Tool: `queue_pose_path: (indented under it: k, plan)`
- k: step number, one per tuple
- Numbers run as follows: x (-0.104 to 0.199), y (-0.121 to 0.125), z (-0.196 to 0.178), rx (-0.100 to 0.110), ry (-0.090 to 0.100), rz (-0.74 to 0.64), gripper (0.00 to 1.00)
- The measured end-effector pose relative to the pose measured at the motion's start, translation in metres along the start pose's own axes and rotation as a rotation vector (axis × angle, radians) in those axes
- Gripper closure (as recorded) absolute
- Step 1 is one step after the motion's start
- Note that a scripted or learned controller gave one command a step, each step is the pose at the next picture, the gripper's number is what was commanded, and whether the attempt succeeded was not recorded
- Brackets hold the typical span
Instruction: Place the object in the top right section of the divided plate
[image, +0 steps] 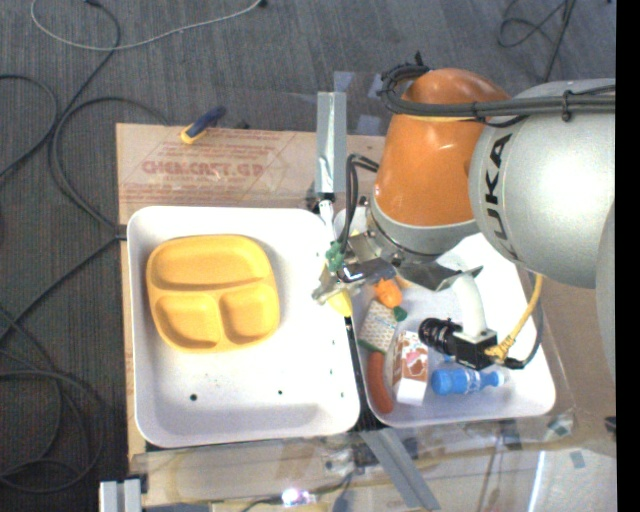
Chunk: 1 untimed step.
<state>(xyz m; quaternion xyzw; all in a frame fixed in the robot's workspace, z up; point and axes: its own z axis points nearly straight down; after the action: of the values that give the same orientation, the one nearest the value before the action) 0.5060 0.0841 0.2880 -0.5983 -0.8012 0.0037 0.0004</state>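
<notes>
Yellow smooth divided plate (213, 291) w/ rounded corners in left bin (240, 405); end effector (340, 280) grip state unclear.

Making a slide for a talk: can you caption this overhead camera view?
KUKA arm reaches over the right bin of cluttered objects; yellow divided plate waits in the left bin.

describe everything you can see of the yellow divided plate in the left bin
The divided plate is a yellow-orange tray with rounded corners, apparently smooth moulded plastic. Raised ridges split it into three hollows: one wide section along the far side and two smaller ones along the near side. It lies flat, right way up, slightly rotated, in the upper left part of the left bin, resting on the bin's white floor. Nothing lies in its sections, and nothing else touches it; the arm is off to its right, over the other bin.
</notes>
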Motion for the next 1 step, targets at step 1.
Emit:
queue_pose_path:
  k: [1]
  plan:
    - [0.0066,0.0388,-0.0543,-0.001,0.0,-0.068,1.0]
